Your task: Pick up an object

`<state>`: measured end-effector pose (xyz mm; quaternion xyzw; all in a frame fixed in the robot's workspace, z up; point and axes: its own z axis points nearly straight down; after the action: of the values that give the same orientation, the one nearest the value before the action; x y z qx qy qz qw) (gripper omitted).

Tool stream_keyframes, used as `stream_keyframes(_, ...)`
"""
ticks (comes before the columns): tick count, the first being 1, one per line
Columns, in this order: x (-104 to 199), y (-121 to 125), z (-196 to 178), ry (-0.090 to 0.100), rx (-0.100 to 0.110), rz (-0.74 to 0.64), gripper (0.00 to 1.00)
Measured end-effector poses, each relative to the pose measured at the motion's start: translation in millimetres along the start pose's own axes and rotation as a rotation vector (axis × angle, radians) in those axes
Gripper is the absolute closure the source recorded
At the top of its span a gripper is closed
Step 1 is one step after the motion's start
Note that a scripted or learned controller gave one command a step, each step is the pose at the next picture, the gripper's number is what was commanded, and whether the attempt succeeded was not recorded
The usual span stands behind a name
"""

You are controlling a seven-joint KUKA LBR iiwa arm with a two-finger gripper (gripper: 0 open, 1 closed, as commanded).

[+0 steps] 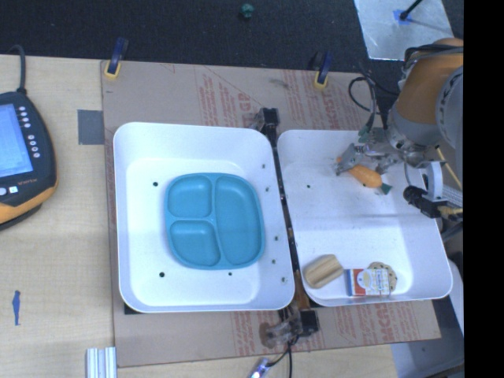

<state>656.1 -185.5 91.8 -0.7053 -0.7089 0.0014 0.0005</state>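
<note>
My gripper [368, 162] hangs over the far part of the right bin [346, 219], at the end of the grey arm with its orange band [429, 77]. Right under it, and partly covered by it, lies an orange carrot-like piece [365, 176] with a small green tip [384, 189]. I cannot make out whether the piece is held or simply resting on the bin floor. A tan bread-like roll [323, 270] and a small red-and-white packet [370, 281] sit along the bin's near edge.
The left bin [142, 274] holds a blue divided plate [214, 219]. A handheld control pendant [20, 156] lies on the bench at far left. Blue clamps [116, 55] pin the cardboard base at the back. Cables [370, 101] trail by the arm.
</note>
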Motion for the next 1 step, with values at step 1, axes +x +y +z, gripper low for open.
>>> stream_keyframes(1,15.7,0.6,-19.4,0.000,-0.003,0.000,0.00)
